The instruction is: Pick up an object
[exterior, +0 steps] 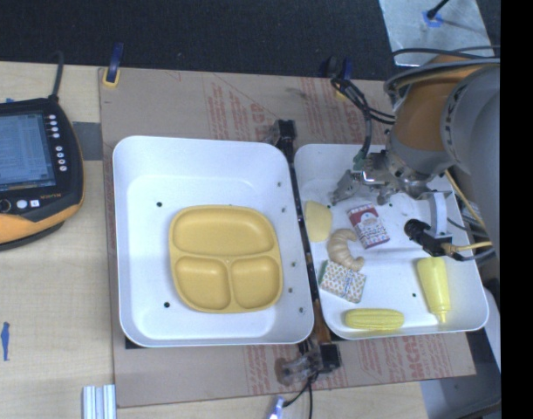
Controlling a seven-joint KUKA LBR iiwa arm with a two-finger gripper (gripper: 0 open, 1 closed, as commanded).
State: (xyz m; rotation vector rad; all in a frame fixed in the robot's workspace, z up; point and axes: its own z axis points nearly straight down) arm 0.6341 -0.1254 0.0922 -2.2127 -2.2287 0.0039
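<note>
My gripper (362,195) hangs over the far part of the right bin (475,321), just behind a small red and white carton (368,227). Its two metal fingers stand apart, open, with nothing between them. In front of the carton lies a croissant (345,248), with a pale yellow piece (317,221) to its left by the bin wall. Nearer the front are a patterned packet (343,281) and an ear of corn (373,319). A yellow squeeze bottle (434,286) lies at the right side.
The left bin (144,173) holds a yellow divided plate (224,257). A tablet-like pendant (26,168) rests on the bench at far left. Cables run behind the right bin near the arm.
</note>
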